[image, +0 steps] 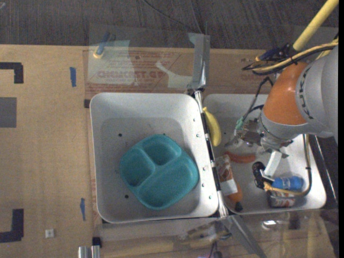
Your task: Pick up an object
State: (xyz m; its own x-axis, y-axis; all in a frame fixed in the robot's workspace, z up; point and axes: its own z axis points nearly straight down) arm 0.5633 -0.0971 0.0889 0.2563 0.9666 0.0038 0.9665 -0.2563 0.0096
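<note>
Nearest the lens stands the arm (301, 101), its grey shell and orange band reaching in from the right and hanging over the right bin (228, 109). The gripper (244, 138) sits low beneath the wrist, over the middle of that bin. The wrist hides it from above, so it cannot be told whether it is open or closed, and nothing is seen held in it. Every candidate for the pick lies in the right bin. An orange-red elongated object (243, 157) lies just beside the gripper on the near side and is judged the likeliest target. A banana (213, 127) lies along the bin's left wall, and a bottle with an orange cap (228, 179) lies along the same wall nearer the camera. A blue-and-white container (289, 183) and a dark can (280, 200) crowd the near right corner. The left bin (107, 122) holds only a teal divided plate (158, 171), well apart from the gripper. Several faults are judged possible. A slender, rounded target may roll or slip out as the gripper closes. A descent slightly off centre may land on the bin floor beside the target and close on nothing. The bottle lies near the orange-red object, so a grasp there may nudge it or catch two things at once. Objects against the wall leave little room on their wall side.
</note>
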